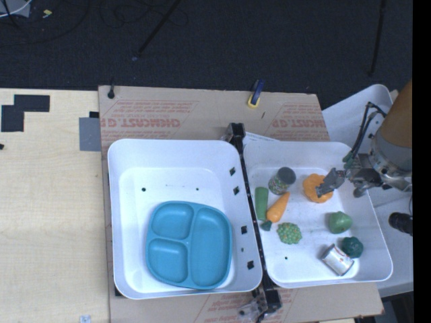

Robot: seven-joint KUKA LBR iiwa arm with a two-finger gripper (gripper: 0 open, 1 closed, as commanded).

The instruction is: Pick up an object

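Gripper (pixel 328 184) tips touch orange fruit (pixel 312 188); jaw spread: cannot tell. Beyond it: one carrot (pixel 277 207), one cucumber (pixel 261 202), one broccoli (pixel 289 233), two cans (pixel 282 180).

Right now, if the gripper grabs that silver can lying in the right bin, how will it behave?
The silver can lies on its side, so a nudge would probably roll it. Its shiny surface looks smooth, maybe slippery. It touches the dark green ball, which would likely shift too.
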